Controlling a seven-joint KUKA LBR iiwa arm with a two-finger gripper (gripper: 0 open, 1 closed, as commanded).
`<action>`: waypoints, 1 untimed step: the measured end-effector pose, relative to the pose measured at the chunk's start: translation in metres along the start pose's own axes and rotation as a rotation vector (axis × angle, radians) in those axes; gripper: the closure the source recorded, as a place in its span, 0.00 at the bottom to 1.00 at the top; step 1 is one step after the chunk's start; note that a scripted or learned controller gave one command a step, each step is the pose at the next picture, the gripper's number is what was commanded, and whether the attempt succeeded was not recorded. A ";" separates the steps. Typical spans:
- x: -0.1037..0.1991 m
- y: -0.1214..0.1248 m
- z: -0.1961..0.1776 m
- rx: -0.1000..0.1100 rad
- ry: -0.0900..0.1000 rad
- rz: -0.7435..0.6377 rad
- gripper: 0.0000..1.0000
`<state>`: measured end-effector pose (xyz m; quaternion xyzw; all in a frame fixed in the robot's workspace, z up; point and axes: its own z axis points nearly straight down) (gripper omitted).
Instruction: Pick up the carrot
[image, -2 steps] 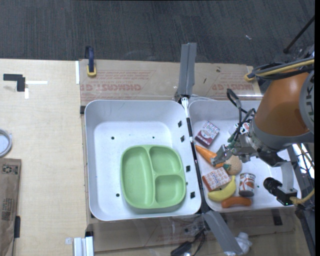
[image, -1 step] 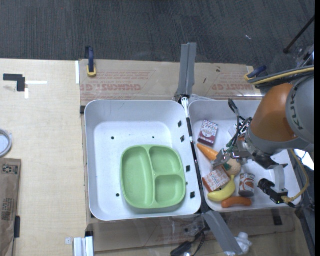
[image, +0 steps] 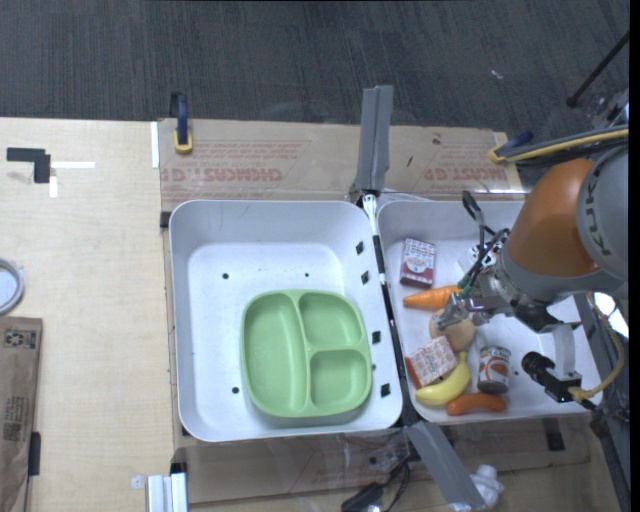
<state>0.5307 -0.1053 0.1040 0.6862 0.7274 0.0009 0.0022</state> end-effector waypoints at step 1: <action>0.032 -0.014 -0.087 0.006 0.001 -0.013 1.00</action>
